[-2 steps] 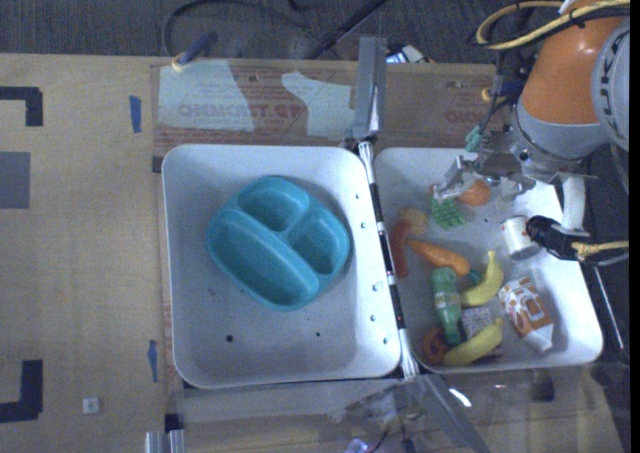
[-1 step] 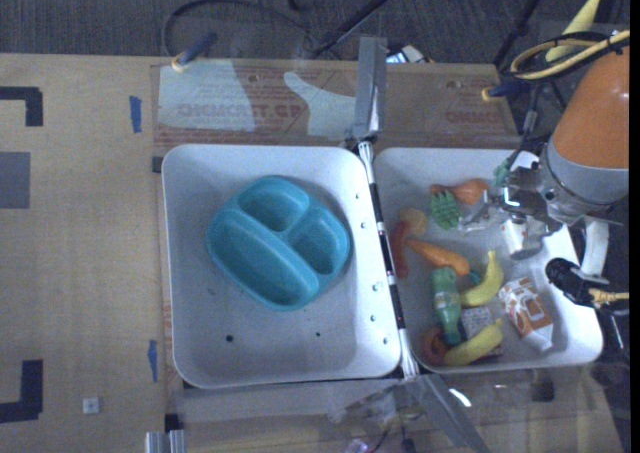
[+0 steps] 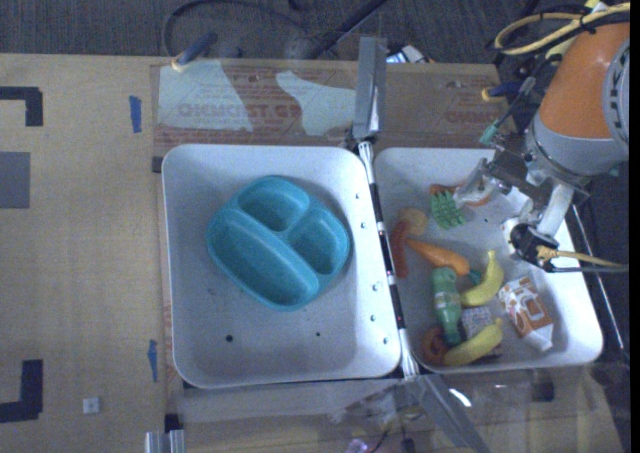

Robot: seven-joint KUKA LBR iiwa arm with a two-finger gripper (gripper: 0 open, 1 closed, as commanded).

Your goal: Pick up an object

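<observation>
At the far left the tan surface (image 3: pixel 80 241) lies bare, and next comes the left bin (image 3: pixel 220 341), which carries 1 blue divided plate (image 3: pixel 280 241) set a little toward its far side. Across the middle rim, the right bin (image 3: pixel 420 173) holds everything worth picking: a red-orange piece (image 3: pixel 400 241) against its left wall, an orange carrot (image 3: pixel 438 255) whose long axis runs from upper left to lower right, a green bottle (image 3: pixel 446 303) standing lengthwise below it, and 2 yellow bananas, 1 (image 3: pixel 487 281) beside the bottle and 1 (image 3: pixel 476 343) near the front wall. A small white and orange carton (image 3: pixel 528 309) sits further right. A green toothed piece (image 3: pixel 446 207) lies toward the far side of this bin, above the carrot. The gripper (image 3: pixel 472 189) hangs just beside that piece, up and to its right, low in the bin; I cannot tell from this slant whether it is spread or closed, and nothing shows held in it. The green piece looks the likeliest target, so the coming move would need a short shift leftward and toward the front.
</observation>
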